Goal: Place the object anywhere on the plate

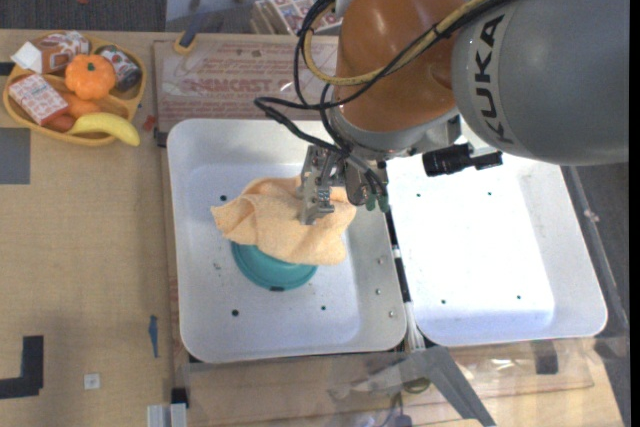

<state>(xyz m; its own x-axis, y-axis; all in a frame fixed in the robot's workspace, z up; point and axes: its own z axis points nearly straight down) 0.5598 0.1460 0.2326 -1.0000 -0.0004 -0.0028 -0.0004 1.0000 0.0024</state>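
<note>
An orange-yellow cloth (pixel 275 220) lies crumpled over a teal plate (pixel 272 272) in the left white bin (pixel 200 315). The cloth hides most of the plate; just its front rim shows. My gripper (pixel 322 205) hangs from the orange wrist band and reaches down onto the cloth's right part. Its fingers (pixel 318 200) press close together into a raised fold of the cloth, which seems pinched between them.
The right white bin (pixel 490 255) sits beside the left one, under the arm's bulk. A yellow bowl of toy fruit and snacks (pixel 72 90) stands at the bench's far left. Cardboard and boxes lie behind the bins.
</note>
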